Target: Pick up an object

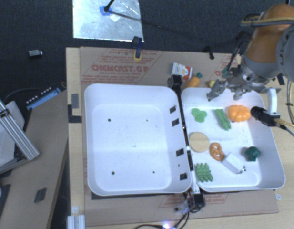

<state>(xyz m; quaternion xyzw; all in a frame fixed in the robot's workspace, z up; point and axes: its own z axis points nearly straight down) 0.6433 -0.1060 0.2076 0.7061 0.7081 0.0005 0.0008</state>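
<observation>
**Gripper poised over the right bin's far edge, nothing held**

Gripper [226, 90] hangs at the far rim of the right bin [268, 149], carried by the arm [268, 42] reaching in from the right. Its two fingers stand apart, and no object lies between them, so it is open and empty. The tips sit just above the bin's upper left corner, near but not touching the objects below.

The candidates for picking all lie in the right bin. An orange piece [238, 113] rests nearest the gripper, just beside a long green piece [222, 119] and a small green leafy piece [199, 114]. Toward the middle lie a tan disc [199, 141] and a pretzel [216, 150]. Nearer the front are a white block [233, 163], a dark green piece [252, 152] and a ridged green piece [203, 172]. The left bin [132, 137] presumably serves as the place for picked items.

Objects lie loose and mostly apart, which leaves room for fingers to close around a single one. The pretzel and white block nearly touch, so a grasp there risks catching both. Judged from this pose, the pick has not yet begun; the orange piece or the long green piece seems the shortest descent.
</observation>
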